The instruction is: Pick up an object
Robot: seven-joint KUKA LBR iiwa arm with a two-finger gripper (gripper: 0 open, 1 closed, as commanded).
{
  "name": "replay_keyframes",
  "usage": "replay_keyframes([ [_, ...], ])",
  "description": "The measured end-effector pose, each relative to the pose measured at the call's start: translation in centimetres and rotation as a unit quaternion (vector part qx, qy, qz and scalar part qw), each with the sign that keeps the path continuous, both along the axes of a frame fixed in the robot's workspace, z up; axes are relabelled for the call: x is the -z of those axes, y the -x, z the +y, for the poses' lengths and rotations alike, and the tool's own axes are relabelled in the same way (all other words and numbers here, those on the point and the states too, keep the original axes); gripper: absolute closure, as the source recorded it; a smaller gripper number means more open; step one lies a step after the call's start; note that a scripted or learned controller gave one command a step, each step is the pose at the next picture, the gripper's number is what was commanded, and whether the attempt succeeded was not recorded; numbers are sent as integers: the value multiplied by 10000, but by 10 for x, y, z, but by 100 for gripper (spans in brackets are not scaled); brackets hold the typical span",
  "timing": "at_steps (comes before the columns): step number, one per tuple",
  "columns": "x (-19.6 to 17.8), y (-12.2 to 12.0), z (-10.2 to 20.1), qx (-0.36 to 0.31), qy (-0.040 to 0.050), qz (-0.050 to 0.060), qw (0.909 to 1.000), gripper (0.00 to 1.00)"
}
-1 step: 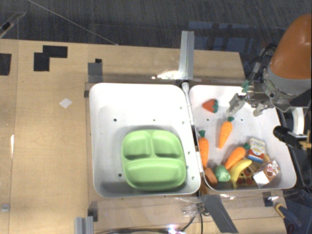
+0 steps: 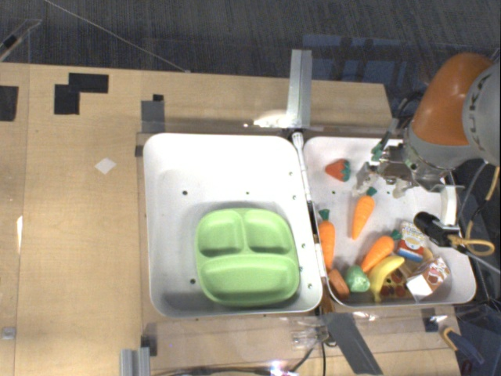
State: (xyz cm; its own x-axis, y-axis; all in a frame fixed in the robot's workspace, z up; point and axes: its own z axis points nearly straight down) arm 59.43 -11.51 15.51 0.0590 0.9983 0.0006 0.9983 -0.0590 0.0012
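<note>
I can't tell how my jaws [image 2: 381,172] are set, and with the carrot [image 2: 362,214] just below them and the strawberry [image 2: 337,169] close beside, I might nudge one away and grab nothing.

Colours you have in view:
- Two bins [image 2: 235,151]: plain white.
- Divided plate [image 2: 246,255]: light green, unpatterned.
- Strawberry [image 2: 338,169], beside the gripper [image 2: 381,171]: red with a green cap.
- Carrot [image 2: 362,214] just below the jaws: orange, green top.
- Second carrot [image 2: 326,241], further from the jaws: orange.
- Banana [image 2: 385,274]: yellow.
- Arm band [image 2: 442,104]: orange over grey.
- Bench [image 2: 70,233]: pale wood with black square markings.
</note>
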Motion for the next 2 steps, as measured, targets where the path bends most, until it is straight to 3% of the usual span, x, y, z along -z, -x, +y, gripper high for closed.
replay_keyframes([
  [1,58,1,-7,64,2,-28,10000,0],
  [2,46,-1,-6,69,-2,-53,10000,100],
])
